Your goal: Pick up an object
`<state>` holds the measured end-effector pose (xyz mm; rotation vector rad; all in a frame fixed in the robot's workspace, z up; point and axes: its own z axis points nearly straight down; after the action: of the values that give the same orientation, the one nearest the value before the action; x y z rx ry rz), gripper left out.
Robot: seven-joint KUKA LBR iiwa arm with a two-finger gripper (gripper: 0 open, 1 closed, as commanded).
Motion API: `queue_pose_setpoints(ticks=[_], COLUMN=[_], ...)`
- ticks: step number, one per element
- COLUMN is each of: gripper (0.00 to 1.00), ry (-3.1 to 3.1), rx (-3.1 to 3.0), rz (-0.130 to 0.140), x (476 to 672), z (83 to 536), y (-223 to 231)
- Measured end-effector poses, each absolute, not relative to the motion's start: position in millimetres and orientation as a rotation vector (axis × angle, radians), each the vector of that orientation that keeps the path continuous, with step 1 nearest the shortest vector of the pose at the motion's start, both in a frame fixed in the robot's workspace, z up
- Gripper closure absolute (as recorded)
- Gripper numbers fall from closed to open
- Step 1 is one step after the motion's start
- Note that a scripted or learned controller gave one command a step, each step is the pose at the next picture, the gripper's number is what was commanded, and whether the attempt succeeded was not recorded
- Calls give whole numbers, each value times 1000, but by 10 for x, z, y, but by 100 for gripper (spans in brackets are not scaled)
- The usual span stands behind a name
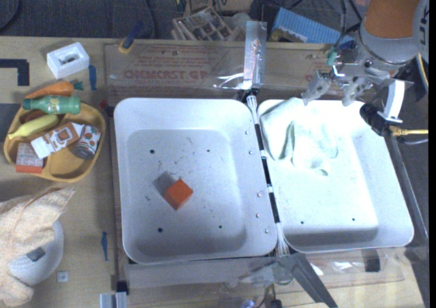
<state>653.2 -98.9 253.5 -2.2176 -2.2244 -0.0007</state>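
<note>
Right now the gripper (337,88) hangs with fingers spread wide over the far edge of the right bin (381,225), holding nothing. Just below it lies a pale cloth (306,140); the orange block (179,194) sits well off, in the left bin (136,122).

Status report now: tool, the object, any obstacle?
Tool open, holding nothing, above far edge of right white bin. Small orange block sits in left white bin, untouched. Pale green cloth lies below tool.

The clear plastic sheet (178,68) behind the bins bears faint red lettering, too blurred to read.
</note>
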Motion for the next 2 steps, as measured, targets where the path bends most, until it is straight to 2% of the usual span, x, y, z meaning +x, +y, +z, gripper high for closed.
queue_pose_setpoints(ticks=[1, 2], gripper=[0, 0], ry=[-2421, -2525], rx=[-2011, -1870], rz=[-4, -1], x=[6674, 6671], z=[2891, 1955], y=[-747, -713])
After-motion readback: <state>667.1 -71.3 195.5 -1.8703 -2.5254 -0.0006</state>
